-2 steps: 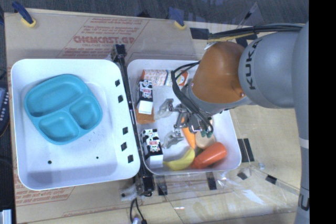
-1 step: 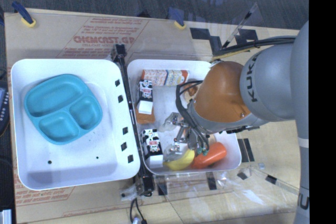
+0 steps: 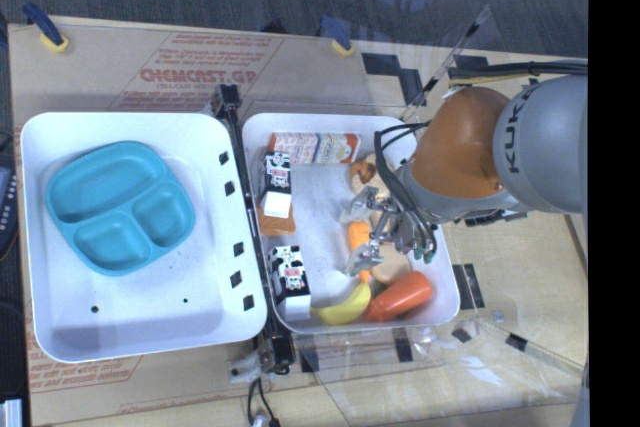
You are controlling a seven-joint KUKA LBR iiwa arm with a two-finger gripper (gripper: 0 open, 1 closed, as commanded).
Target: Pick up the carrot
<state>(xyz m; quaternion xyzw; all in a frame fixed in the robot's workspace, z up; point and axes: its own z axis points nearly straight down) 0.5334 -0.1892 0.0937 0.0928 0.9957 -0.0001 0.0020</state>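
Tool (image 3: 372,237) half-hiding carrot (image 3: 358,235)

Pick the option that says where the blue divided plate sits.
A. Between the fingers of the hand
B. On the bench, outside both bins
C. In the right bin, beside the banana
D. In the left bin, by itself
D: the blue divided plate lies flat in the left bin, while the banana and carrot lie in the right bin.

The grey arm (image 3: 545,140) reaches in from the frame's right edge, its orange band (image 3: 455,150) right of centre. Below it the gripper (image 3: 372,240) points down-left, lower centre-right; its fingers blur together.
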